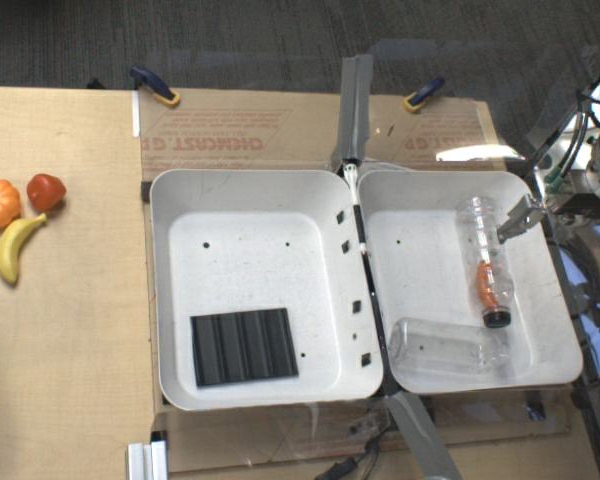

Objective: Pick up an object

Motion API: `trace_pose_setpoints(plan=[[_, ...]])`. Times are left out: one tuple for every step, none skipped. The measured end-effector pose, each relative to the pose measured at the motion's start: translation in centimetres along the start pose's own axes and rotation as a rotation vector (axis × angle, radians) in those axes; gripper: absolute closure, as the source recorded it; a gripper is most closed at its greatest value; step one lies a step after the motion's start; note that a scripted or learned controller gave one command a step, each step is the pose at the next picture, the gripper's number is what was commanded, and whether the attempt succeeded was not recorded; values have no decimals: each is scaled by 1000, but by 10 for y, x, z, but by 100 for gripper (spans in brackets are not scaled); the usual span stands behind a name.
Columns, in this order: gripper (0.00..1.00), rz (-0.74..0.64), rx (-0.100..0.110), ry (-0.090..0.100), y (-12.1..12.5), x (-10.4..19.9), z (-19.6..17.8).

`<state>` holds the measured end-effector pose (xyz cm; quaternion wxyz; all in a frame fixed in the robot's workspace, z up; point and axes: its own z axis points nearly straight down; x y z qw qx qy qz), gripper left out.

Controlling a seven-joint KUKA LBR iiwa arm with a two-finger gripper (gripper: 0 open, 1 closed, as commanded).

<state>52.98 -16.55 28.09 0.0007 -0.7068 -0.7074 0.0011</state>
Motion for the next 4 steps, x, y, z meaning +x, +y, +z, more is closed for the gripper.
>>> trace_pose_setpoints(plan=[[0, 128, 2, 0, 39, 14, 89], [0, 138, -1, 0, 45, -21, 189], [100, 142, -1, 0, 44, -22, 180], [100, 245, -1, -1, 113, 17, 94]])
